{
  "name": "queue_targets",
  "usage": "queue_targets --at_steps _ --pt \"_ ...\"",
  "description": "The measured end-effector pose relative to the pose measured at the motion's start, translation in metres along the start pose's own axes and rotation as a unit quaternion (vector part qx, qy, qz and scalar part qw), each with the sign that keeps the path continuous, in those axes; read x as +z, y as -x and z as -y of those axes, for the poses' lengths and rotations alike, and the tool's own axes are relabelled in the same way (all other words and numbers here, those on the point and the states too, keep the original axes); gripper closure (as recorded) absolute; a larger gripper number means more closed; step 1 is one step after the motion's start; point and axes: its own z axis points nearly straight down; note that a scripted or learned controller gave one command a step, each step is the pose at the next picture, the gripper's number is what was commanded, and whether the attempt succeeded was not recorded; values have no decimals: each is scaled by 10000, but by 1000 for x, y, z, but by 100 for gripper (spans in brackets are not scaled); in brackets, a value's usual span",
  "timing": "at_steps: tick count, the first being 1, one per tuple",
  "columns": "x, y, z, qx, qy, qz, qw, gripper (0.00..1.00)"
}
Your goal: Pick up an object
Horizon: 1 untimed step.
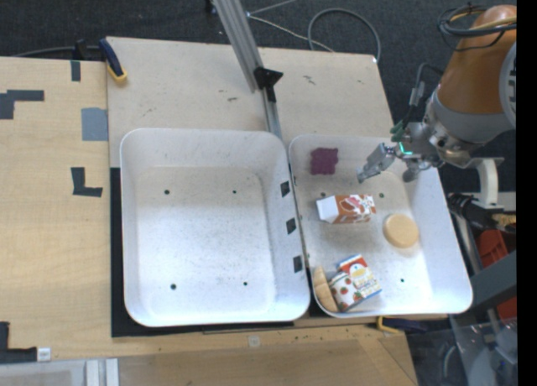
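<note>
Right of centre, the right bin (436, 233) holds a purple block (324, 160), two cartons (red-and-white) (346, 208) and a tan disc (402, 231); the gripper (388, 164) hangs spread, grasping nothing.

Tool (388, 166) hovers open over right bin (436, 233), holding nothing.

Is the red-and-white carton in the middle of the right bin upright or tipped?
Tipped. The red-and-white carton lies on its side on the right white bin's floor, long axis running left-right, printed face up.
</note>
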Motion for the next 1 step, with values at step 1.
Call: queue_targets --at_steps 1 --pt "-2 0 -1 -7 22 6 10000 0"
